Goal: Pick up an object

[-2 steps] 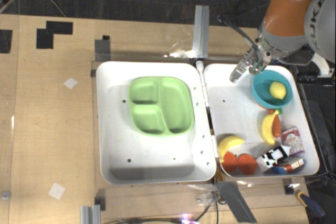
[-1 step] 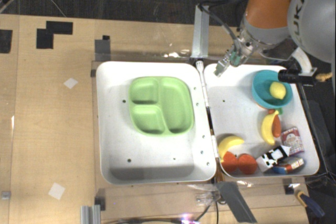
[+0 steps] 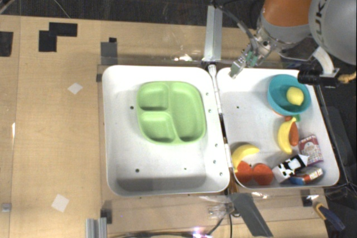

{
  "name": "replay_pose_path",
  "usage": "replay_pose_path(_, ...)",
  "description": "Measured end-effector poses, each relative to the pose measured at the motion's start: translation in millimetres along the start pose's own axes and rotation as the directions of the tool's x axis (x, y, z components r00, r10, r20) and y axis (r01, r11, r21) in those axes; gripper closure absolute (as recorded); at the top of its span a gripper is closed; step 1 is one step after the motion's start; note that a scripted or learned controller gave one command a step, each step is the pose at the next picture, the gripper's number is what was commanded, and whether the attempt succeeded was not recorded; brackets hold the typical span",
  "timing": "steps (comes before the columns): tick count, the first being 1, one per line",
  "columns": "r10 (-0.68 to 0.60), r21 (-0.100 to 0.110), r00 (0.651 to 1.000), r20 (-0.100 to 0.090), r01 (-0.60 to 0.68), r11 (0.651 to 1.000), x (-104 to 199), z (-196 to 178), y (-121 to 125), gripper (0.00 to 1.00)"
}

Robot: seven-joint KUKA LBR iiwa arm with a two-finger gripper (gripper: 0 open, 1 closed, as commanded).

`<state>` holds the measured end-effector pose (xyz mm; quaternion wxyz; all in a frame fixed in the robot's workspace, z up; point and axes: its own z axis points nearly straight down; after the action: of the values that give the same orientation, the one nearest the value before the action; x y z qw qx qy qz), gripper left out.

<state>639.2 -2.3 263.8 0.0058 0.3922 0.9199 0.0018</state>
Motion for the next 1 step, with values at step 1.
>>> replay_pose_path(1, -0.009, -0.003, 1.0, 0.005, 0.009, 1.0, -0.1, -11.4, 2.1, 1.0)
